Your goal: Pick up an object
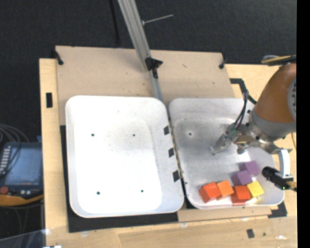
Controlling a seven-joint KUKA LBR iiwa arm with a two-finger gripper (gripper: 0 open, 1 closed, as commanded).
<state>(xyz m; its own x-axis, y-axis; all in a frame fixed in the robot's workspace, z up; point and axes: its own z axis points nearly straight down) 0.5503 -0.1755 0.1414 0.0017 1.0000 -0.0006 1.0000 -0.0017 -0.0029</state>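
Note:
Several small blocks lie in the front right corner of the right bin (196, 123): two orange ones (211, 191) (225, 188), a red-orange one (242, 192), a yellow one (256, 189) and two purple ones (242, 177) (250, 167). My gripper (223, 142) hangs over the middle of the right bin, behind and to the left of the blocks. Its fingers (217, 148) point down-left with nothing seen between them. The orange-banded wrist (276, 102) rises at the right.
The left bin (113, 154) lies beside the right one, sharing a middle rim. A slanted metal pole (137, 30) stands behind the bins. A pendant with cables (18, 172) sits off the bench at the left.

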